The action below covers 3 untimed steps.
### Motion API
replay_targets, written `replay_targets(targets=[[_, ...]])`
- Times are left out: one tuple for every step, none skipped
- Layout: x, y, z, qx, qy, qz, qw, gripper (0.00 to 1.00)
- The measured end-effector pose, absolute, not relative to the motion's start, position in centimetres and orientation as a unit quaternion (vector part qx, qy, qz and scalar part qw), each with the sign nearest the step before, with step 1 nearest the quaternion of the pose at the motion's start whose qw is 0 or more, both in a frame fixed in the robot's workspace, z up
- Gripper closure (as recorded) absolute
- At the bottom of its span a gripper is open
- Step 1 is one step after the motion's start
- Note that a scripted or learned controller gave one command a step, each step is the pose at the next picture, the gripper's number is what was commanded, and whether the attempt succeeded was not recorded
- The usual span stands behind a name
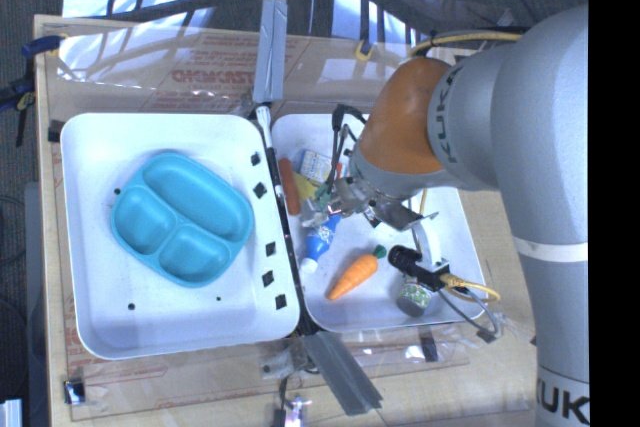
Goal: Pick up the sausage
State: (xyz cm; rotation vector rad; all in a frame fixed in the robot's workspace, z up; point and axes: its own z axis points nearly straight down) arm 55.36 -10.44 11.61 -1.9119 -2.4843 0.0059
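Camera view: left bin (90,315) holds a blue divided plate (182,217); right bin (455,215) holds the sausage (288,183), a carrot (354,275) and the gripper (335,200), finger state indiscernible.

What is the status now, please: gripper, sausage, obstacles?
Gripper low in right bin, grip unclear. Sausage lies by left wall, not held. Tube and carrot nearby.

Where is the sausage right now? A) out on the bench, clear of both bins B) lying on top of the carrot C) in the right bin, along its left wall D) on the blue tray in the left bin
C: the sausage lies in the right bin against its left wall, above the carrot and apart from it; the blue tray sits in the left bin.
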Motion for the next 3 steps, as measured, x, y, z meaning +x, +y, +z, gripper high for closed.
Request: replay_targets(targets=[[56.1, -13.4, 8.9, -0.746, -0.666, 0.0019, 0.002, 1.0], [57.3, -10.4, 9.3, -0.811, -0.585, 0.0017, 0.002, 1.0], [58.2, -8.2, 23.4, -0.761, -0.649, 0.0009, 0.001, 1.0]])
